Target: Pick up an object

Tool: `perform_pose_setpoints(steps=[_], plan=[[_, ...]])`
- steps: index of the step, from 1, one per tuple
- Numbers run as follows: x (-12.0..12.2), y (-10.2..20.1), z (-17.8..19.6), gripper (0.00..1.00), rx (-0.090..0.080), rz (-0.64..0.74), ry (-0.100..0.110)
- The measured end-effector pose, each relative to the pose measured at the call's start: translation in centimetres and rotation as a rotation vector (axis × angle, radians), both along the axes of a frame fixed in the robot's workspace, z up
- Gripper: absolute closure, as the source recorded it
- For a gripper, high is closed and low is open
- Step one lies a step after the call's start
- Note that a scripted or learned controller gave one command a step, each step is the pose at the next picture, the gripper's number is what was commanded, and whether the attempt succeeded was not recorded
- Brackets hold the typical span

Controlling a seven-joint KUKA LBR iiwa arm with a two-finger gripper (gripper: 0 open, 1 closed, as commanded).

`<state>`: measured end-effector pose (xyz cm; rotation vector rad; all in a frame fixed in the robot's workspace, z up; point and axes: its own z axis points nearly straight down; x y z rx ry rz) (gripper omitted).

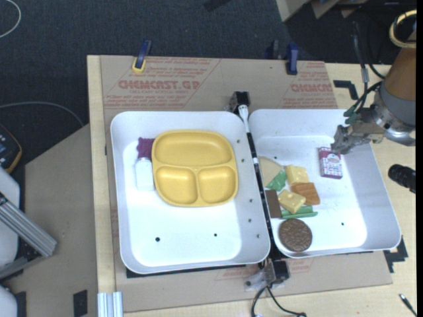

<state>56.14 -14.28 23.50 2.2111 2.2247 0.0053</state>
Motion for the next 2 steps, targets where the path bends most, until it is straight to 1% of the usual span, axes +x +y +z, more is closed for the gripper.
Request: perform_pose_setpoints(steps=[1,2], plan=[[4.6,2.6,0.6,1.0,0.0,-0.001,0.0],[8.7,4.4,0.0,1.0,0.0,-0.002,0.001]])
